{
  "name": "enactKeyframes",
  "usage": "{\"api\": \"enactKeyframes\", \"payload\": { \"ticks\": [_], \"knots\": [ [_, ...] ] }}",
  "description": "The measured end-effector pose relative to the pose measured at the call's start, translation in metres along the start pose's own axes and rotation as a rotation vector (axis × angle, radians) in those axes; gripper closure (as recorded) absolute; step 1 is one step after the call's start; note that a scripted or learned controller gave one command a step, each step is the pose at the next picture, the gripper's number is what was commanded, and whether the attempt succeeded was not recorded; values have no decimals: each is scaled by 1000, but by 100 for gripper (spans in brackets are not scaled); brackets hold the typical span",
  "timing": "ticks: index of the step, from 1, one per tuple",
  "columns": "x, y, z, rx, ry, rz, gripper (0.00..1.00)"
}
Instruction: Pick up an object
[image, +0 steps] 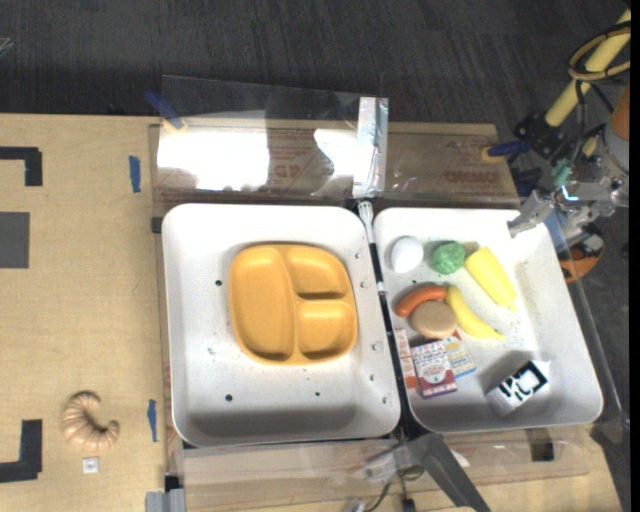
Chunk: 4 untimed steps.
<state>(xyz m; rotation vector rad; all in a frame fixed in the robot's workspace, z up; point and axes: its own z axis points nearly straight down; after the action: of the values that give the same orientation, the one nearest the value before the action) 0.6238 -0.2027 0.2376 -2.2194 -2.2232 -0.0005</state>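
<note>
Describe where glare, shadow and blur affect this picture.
Camera view: strong glare whitens the clear sheet behind the left bin; the floor above lies in deep shadow; the arm at the right edge is blurred; the yellow tray is evenly lit.

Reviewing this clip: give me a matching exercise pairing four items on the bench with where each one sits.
Things:
1. yellow divided plastic plate
2. white egg-shaped ball
3. black-and-white small box
4. tan curled croissant-shaped toy

Places:
A. near-right corner of the right white bin
B. on the brown bench surface, outside both bins
C. middle of the left white bin
D. far-left part of the right white bin, beside the green round toy

Pairs: 1-C, 2-D, 3-A, 4-B
</note>
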Motion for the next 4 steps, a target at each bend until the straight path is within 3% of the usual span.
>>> {"api": "enactKeyframes", "payload": {
  "ticks": [1,2,3,4],
  "knots": [
    [-4,-70,110,8,2,13,0],
    [29,-22,151,-5,-2,109,0],
    [29,-20,139,-11,-3,107,100],
    [29,-20,139,-10,-3,108,0]
  ]
}}
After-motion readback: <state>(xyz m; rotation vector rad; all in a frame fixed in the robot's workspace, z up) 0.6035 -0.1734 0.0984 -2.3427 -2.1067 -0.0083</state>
